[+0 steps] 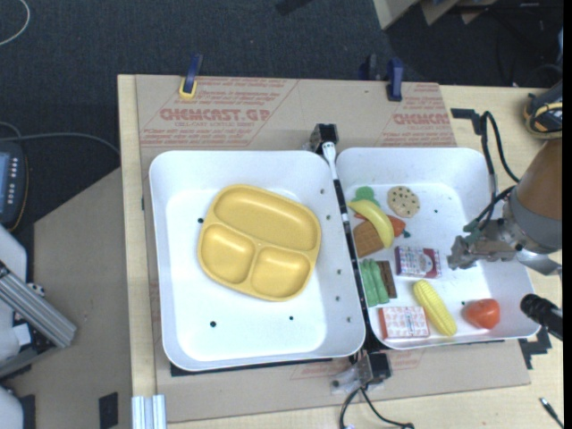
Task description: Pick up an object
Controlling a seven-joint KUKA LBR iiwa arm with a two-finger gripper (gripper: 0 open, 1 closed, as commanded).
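Observation:
The right bin (465, 172) holds several toy foods: a yellow banana (374, 219), a round cookie (403, 201), a brown slice (366, 239), a green and brown bar (376, 281), a small red-and-white packet (416, 261), a yellow corn cob (434, 307), a red tomato (483, 313) and a red-and-white box (403, 323). My gripper (462, 254) hangs low over the right part of this bin, just right of the small packet and above the tomato. Nothing is visibly held in it.
The left bin (179, 284) holds a yellow divided plate (258, 241). A black clamp (324, 138) sits at the far end of the rim between the bins. Cables (491, 146) run along the right bin's far right side. The arm (541, 206) covers the bin's right edge.

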